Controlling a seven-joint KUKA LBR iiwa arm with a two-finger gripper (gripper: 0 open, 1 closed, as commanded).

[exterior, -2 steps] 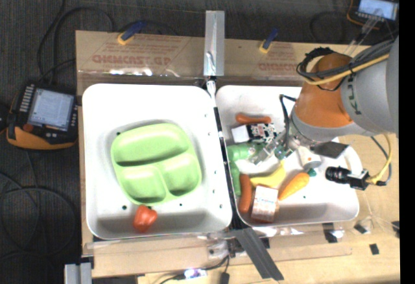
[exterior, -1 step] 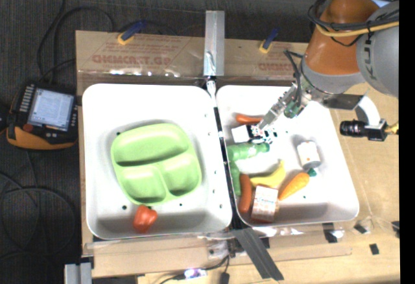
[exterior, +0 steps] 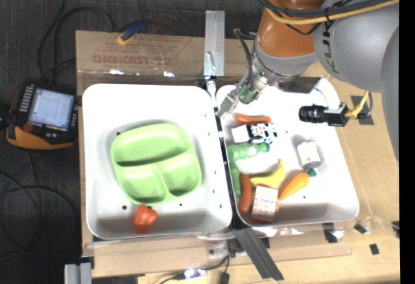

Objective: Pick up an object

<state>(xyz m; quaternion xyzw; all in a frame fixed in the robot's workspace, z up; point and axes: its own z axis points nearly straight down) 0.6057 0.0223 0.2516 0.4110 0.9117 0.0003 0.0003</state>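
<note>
My gripper (exterior: 236, 98) hangs over the back left corner of the right bin (exterior: 343, 201), close to the wall between the two bins. Nothing shows in it. Just below it lies a thin red-orange stick (exterior: 251, 118), then a small white, black and red packet (exterior: 260, 131) and a green bottle (exterior: 246, 151). Further forward are a yellow banana (exterior: 273, 174), a carrot (exterior: 295, 184), a brown sausage (exterior: 245, 193) and a pink-brown box (exterior: 264, 203). A white block with a red side (exterior: 308, 153) sits toward the right.
The left bin (exterior: 97, 101) holds a green divided tray (exterior: 154, 161) and a red pepper (exterior: 145, 217) at its front. A black device (exterior: 322, 114) juts over the right bin's right rim. A handheld screen unit (exterior: 45, 111) lies left of the bench.
</note>
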